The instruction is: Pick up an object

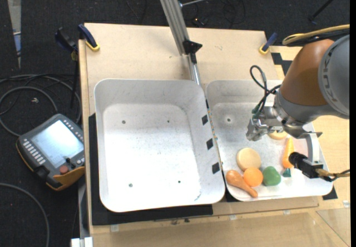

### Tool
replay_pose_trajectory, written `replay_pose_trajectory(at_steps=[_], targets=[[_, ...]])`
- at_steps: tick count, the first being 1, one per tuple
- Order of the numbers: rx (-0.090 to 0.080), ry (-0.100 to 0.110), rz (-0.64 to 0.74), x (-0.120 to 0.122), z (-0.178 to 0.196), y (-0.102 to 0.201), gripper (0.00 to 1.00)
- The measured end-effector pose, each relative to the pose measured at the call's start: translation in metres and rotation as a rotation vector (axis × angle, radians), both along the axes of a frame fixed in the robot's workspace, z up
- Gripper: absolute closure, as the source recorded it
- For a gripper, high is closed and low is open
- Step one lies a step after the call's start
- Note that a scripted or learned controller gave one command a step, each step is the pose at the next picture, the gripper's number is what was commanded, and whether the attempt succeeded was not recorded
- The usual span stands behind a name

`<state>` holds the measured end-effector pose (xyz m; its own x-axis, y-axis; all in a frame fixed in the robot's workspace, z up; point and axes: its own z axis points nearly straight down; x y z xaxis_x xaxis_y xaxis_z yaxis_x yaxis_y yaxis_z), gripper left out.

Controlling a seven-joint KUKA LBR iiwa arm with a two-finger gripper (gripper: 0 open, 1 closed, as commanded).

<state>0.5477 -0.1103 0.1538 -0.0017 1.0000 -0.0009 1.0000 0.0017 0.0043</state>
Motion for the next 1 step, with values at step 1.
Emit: replay_pose_trajectory(at_steps=[1], targets=[[0.000, -0.002, 0.001, 0.0017, 0.0500, 0.0000, 1.00]])
